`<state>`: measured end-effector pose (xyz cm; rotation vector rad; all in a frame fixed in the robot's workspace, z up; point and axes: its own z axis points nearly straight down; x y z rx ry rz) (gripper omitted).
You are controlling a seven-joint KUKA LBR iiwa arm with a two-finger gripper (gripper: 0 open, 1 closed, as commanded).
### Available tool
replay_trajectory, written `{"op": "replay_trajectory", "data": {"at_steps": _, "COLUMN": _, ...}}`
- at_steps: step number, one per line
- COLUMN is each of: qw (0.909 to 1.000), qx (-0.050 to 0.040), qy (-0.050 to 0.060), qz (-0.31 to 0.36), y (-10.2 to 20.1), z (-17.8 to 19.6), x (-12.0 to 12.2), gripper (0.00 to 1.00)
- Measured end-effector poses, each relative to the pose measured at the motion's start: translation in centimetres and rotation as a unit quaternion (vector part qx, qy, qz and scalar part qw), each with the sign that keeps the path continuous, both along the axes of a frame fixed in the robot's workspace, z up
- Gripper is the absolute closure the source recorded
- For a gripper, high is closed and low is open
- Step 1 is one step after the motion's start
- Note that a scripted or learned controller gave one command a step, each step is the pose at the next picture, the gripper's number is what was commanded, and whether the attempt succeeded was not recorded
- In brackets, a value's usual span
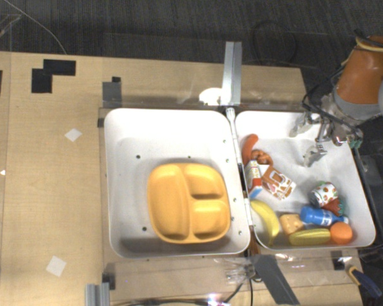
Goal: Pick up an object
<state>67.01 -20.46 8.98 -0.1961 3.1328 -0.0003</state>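
My gripper (309,141) hangs over the far right part of the right bin (287,127), open, with nothing between its fingers. Below it in that bin lie an orange-red sausage (249,146), a small carton (278,184), a banana (266,217), a patterned ball (323,194), a blue bottle (319,217), an orange (341,233) and a yellow-green pod (309,236). The gripper is apart from all of them; the ball is the nearest, toward the front.
The left bin (124,171) holds a yellow divided plate (188,201). A metal post (232,69) stands behind the wall between the bins. The arm's orange band (364,75) sits at the far right.
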Motion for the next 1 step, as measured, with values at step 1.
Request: {"op": "replay_trajectory", "data": {"at_steps": 1, "qw": 1.0, "qx": 0.0, "qy": 0.0, "qz": 0.0, "y": 0.0, "z": 0.0, "x": 0.0, "gripper": 0.0}}
